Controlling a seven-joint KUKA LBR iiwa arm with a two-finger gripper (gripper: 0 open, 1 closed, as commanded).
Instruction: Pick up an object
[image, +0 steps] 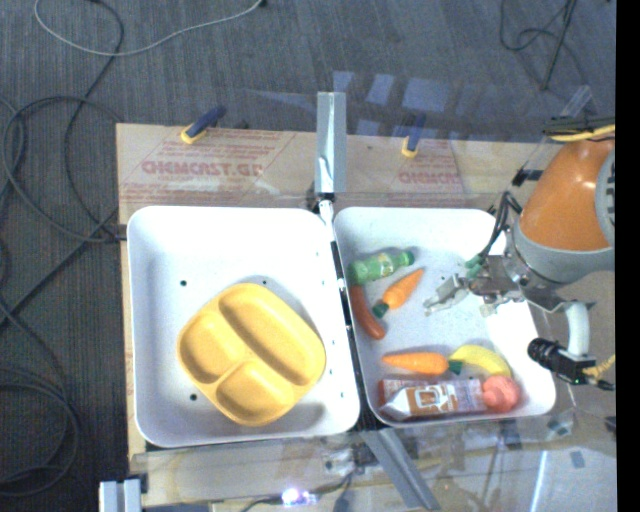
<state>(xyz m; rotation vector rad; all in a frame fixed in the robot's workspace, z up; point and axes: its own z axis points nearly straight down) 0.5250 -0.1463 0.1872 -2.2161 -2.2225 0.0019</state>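
Hand (445, 295) hangs low inside the right bin (440, 222), fingers spread apart, nothing between them. Nearest target: upper carrot (402, 288), just left of the fingertips, lying tilted. Green bottle (380, 265) sits beyond it, up and left. Toward the bin's near wall, below the hand: second carrot (415, 362), banana (480, 358), red fruit (503, 392), carton (430, 398). Yellow tray (252, 352) lies well to the left in the other bin (150, 300). Judgement: the carrot looks like light, stiff, smooth plastic, liable to roll or squirt out. Best gripped across the thick middle of its body, not the tapered tip.
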